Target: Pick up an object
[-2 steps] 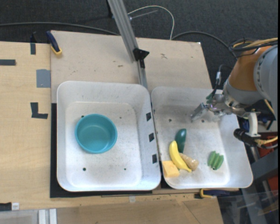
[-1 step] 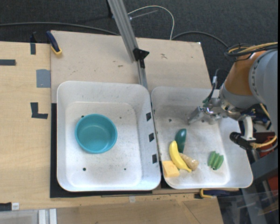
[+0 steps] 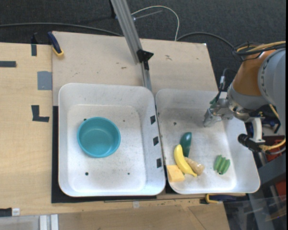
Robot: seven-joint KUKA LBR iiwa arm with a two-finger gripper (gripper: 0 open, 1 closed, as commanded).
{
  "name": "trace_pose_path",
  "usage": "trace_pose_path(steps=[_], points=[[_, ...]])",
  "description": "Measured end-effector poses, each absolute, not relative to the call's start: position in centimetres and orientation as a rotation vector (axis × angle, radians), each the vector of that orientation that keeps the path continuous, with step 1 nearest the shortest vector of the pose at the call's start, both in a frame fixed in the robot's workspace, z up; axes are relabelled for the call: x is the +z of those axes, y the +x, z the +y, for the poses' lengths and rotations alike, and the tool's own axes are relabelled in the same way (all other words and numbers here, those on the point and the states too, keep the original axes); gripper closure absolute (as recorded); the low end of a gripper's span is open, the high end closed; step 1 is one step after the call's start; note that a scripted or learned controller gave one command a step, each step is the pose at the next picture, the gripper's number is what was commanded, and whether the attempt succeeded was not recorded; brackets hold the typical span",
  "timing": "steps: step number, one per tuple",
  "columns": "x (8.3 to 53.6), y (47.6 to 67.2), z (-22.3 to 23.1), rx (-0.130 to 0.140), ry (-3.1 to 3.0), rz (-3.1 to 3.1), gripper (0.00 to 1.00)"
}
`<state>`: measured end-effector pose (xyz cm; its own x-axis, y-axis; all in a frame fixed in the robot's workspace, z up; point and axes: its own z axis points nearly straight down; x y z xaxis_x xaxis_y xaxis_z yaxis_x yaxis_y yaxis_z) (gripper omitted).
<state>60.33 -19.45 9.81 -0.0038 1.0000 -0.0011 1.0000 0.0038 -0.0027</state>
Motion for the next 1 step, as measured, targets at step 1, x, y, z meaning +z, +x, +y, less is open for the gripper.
trace_pose_path(steps=[1], points=[[14.46,61.00,-18.76,-0.003,-2.221,-2.226,1.00]])
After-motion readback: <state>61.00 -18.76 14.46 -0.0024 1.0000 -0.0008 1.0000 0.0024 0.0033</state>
